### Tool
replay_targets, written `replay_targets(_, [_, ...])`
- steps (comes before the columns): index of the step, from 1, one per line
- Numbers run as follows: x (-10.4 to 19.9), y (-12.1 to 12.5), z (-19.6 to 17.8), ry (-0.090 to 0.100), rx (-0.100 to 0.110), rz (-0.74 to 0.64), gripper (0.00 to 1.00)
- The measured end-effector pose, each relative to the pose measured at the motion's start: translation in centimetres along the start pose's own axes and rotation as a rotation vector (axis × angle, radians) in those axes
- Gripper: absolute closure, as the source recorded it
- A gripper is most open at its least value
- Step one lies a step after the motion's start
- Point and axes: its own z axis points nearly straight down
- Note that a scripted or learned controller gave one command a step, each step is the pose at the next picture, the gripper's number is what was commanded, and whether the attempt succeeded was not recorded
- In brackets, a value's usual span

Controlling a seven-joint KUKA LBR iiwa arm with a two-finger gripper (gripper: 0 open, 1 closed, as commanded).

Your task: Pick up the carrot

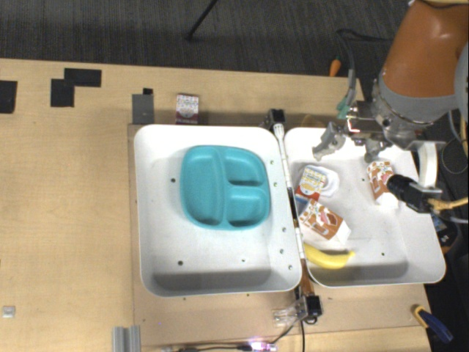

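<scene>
Claw (350, 144) open w/ nothing held (over right bin's (410, 270) far edge).

arm: reaches in from right, orange band up | end effector (350, 144): fingers spread, holding nothing

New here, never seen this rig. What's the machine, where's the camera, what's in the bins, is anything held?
One fixed camera looks down at a slant on a bench. The orange and grey bulk at the upper right is a robot arm; its gripper hangs over the right bin, with nothing visible between its fingers. The left bin holds a teal divided tray. The right bin holds a banana and several small packets. I can't pick out a carrot.
</scene>
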Motion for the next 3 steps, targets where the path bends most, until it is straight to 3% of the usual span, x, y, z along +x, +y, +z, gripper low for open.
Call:
replay_targets(1, [-5.0, -6.4, -2.7, -0.002, -0.004, -0.186, 0.00])
replay_targets(2, [-4.4, -6.4, 5.2, 0.002, 0.003, 0.092, 0.00])
replay_targets(3, [2.0, -5.3, 9.7, 0.004, 0.007, 0.114, 0.00])
